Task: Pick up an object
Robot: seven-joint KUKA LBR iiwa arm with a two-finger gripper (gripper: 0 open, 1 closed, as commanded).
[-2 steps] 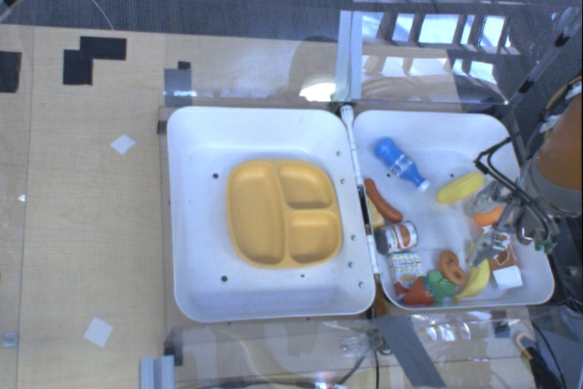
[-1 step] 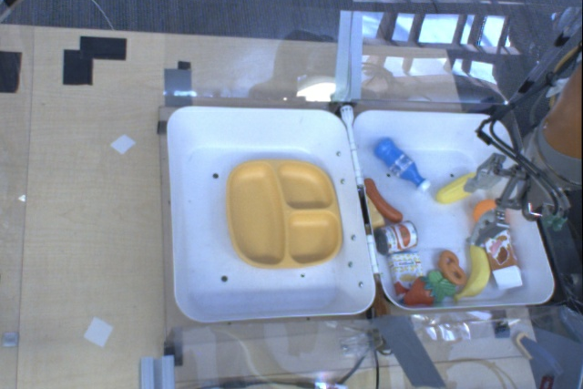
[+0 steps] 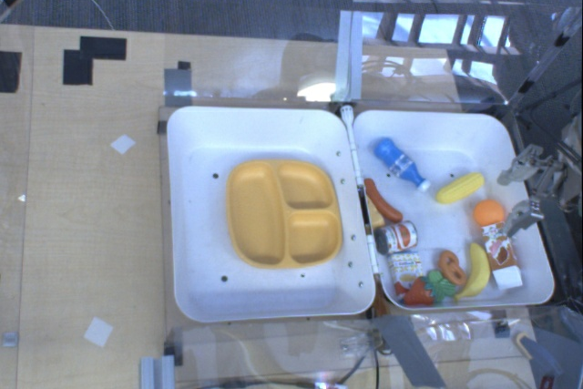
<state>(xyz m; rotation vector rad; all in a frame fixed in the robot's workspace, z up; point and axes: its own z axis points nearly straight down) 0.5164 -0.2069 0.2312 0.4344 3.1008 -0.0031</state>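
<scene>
Toys fill the right bin (image 3: 524, 155): a blue bottle (image 3: 398, 161), corn (image 3: 459, 188), an orange (image 3: 489, 212), a banana (image 3: 476, 270), a sausage (image 3: 383, 202), a can (image 3: 395, 238) and a carton (image 3: 501, 256); the left bin (image 3: 196, 196) holds a yellow tray (image 3: 283, 212). My gripper (image 3: 531, 189) sits at the right bin's right rim, beside the orange, open and holding nothing. I judge the orange or corn the best pick, coming straight down with fingers clear of neighbours; labels are too small to read.

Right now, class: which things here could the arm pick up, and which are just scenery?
Could be picked:
blue bottle
corn cob
orange
banana
hot dog
can

Just scenery:
yellow divided tray
left bin
black patches on the bench
</scene>
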